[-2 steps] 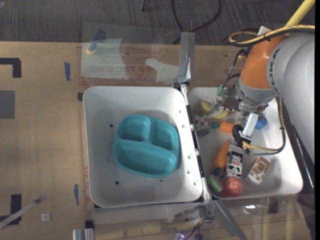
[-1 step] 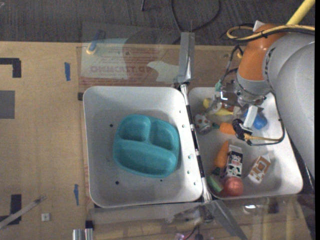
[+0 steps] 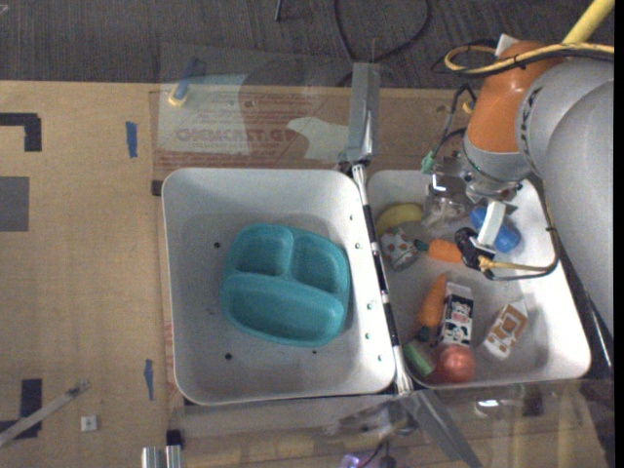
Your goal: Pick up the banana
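Observation:
The banana (image 3: 398,216), yellow and curved, lies at the far left of the right bin (image 3: 570,344), close to the divider. My gripper (image 3: 441,206) hangs below the orange wrist band, low over the bin's far end, just right of the banana. I see nothing held in it. Part of the banana's right end is hidden behind the gripper's body.
Near the banana sit a small can (image 3: 399,250), an orange carrot (image 3: 445,252) and a blue object (image 3: 497,227). Further forward lie another carrot (image 3: 432,303), a milk carton (image 3: 456,318), a juice carton (image 3: 505,328), an apple (image 3: 454,364) and a green item (image 3: 419,359). The left bin (image 3: 195,213) holds a teal divided tray (image 3: 286,284).

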Robot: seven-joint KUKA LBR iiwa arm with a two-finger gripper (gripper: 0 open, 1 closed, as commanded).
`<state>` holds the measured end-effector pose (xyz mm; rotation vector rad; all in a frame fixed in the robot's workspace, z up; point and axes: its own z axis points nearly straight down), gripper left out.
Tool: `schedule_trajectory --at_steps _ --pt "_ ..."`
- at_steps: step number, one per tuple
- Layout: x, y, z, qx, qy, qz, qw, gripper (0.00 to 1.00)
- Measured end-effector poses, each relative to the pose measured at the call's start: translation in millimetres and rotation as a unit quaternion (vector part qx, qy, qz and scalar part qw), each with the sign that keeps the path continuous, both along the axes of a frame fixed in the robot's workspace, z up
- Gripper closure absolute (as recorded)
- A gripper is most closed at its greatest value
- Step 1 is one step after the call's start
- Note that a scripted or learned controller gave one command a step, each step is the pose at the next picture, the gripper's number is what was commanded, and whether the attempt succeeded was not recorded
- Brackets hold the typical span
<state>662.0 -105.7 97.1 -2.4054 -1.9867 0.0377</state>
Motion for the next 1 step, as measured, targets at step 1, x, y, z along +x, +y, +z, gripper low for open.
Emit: schedule_trajectory --at_steps 1 --pt "-0.1 -0.2 -0.1 -0.0004 0.000 0.000 1.0000 0.00"
